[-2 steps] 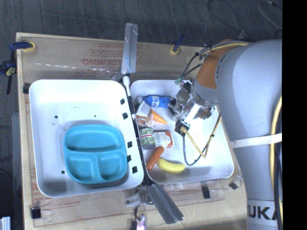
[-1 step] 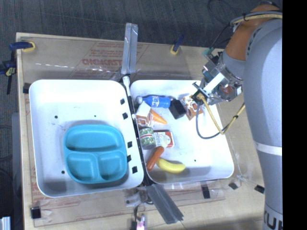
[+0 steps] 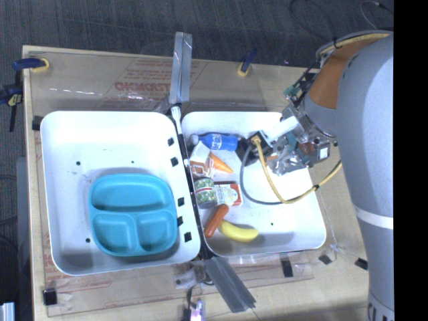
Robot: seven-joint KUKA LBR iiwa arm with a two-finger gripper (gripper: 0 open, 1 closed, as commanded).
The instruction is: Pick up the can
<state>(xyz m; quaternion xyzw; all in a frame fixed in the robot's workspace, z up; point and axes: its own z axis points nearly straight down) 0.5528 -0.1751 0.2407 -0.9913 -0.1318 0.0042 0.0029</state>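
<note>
A small can (image 3: 203, 186) with a green and white label lies at the left side of the right bin (image 3: 294, 227), close to the divider between the bins. My gripper (image 3: 290, 158) hangs over the right part of that bin, well to the right of the can and apart from it. Nothing shows between the gripper and the can except bare bin floor.
Around the can lie a blue bottle (image 3: 219, 141), an orange and white carton (image 3: 211, 162), a red-edged packet (image 3: 225, 194), a sausage (image 3: 215, 220) and a banana (image 3: 239, 231). The left bin (image 3: 67, 146) holds a blue divided tray (image 3: 132, 214).
</note>
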